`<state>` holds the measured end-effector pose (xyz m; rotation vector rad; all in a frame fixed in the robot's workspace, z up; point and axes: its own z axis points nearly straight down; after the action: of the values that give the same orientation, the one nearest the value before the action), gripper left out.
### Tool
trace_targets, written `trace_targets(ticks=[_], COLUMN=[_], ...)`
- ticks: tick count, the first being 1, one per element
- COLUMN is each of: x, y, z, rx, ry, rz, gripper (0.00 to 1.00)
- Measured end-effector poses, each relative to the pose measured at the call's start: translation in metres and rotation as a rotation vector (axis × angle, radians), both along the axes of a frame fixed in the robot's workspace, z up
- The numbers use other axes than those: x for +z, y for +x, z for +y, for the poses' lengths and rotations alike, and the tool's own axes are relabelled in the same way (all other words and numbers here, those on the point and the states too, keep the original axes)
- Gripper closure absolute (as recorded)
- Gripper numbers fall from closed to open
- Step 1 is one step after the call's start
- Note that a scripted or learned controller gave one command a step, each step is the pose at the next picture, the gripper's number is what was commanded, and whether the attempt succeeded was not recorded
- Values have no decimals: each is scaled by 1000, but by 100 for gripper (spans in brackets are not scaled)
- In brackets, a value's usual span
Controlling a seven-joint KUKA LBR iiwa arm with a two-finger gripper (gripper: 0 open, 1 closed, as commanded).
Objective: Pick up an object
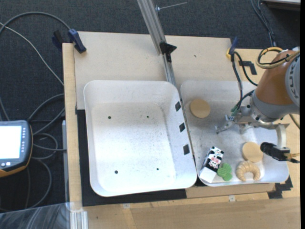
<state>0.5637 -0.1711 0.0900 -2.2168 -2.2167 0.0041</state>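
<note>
The right bin (209, 87) holds several small objects. A round tan disc (200, 108) lies near its left wall. A second tan round piece (252, 151) sits toward the front right, with a croissant-shaped pastry (249, 171) just in front of it. A black-and-white cow-patterned carton (213, 162) lies at the front left beside a green lumpy item (224, 171). My gripper (224, 126) is low over the bare middle of this bin, right of the tan disc and behind the carton. I see nothing held in it.
The left bin (95, 92) lies beside the right one, with a raised dividing wall between them. A slanted metal pole (151, 20) rises from the bench behind the bins. Cables (243, 66) hang near the arm at the back right.
</note>
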Motion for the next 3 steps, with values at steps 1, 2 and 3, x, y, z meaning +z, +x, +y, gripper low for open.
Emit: trace_targets(ticks=[1, 2, 3], x=[14, 73, 122], y=[2, 0, 2], z=[0, 8, 8], rx=[1, 2, 2], ry=[-1, -4, -4], rz=[-7, -14, -14], gripper=[100, 100, 100])
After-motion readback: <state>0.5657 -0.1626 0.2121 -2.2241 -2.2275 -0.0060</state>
